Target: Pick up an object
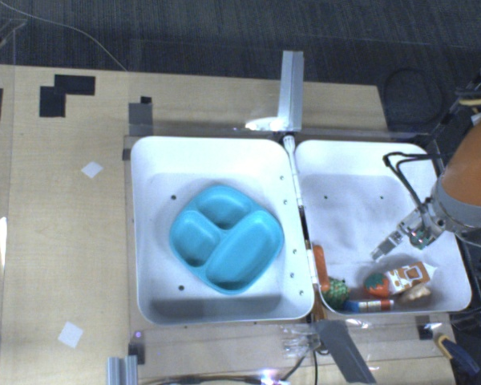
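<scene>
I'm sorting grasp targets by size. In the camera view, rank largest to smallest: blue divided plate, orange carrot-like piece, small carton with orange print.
1. Blue divided plastic plate, by far largest.
2 and 3. Orange carrot-like piece and small carton with orange print: look alike, unranked.

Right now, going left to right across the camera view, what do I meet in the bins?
Left bin → blue tray → right bin → orange carrot-like piece at the divider → green item → gripper → small carton → arm.
</scene>
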Action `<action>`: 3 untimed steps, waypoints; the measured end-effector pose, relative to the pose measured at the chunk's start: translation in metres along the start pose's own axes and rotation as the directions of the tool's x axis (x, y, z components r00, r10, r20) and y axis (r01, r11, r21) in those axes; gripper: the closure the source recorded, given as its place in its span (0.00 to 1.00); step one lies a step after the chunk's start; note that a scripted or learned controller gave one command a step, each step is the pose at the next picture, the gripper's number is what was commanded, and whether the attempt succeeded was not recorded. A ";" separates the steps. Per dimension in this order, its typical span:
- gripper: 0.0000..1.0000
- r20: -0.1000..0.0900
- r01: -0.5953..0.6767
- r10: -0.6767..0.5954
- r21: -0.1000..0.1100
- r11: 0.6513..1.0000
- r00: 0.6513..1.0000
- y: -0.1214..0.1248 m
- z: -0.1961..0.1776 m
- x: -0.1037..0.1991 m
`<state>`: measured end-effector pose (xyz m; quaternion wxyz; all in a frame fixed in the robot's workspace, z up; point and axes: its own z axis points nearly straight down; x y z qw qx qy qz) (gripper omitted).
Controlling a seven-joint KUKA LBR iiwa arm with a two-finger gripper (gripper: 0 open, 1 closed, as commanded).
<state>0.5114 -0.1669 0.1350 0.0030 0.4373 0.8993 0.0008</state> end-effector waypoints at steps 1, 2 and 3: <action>0.00 0.008 -0.008 0.008 -0.006 1.000 1.000 -0.007 0.045 0.023; 0.00 0.014 0.515 -0.515 -0.003 0.857 0.857 0.001 0.044 0.031; 0.00 0.007 0.443 -0.443 -0.002 0.896 0.896 0.051 0.047 -0.070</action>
